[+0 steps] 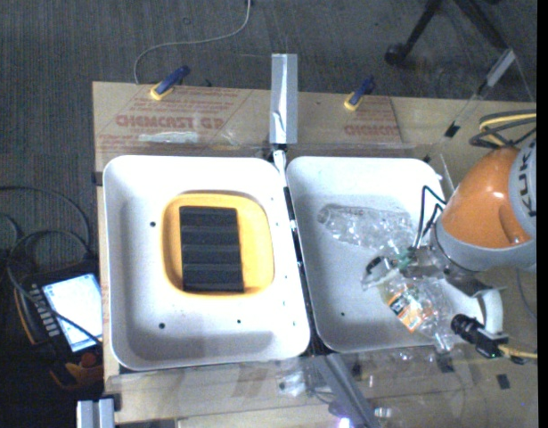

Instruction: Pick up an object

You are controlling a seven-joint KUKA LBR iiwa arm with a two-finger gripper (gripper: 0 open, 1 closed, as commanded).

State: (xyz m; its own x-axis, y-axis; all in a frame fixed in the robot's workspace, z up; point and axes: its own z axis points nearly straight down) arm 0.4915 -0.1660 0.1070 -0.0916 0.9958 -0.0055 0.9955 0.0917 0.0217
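Two white bins side by side. Left bin [131, 328] holds a yellow tray [171, 239] carrying a black ribbed block [209, 249], flat and roughly centred. Right bin [331, 319] holds clear crumpled plastic packaging [363, 224] toward its far half and, nearer the arm, a small clear packet with an orange-and-white label [407, 308].

The arm [492, 212] enters from the right. The gripper [414, 266] sits low over the right bin, just beside or touching the labelled packet and the edge of the plastic. Transparent film clutters the fingertips, so it cannot be told whether the gripper is parted or closed, nor whether anything is caught.

Judgement: the step in hand is the grasp in the right bin. Thin, slippery film is likely to slide out. A good grasp would bite the bulkier labelled packet, close fully before lifting, then rise straight and slowly.
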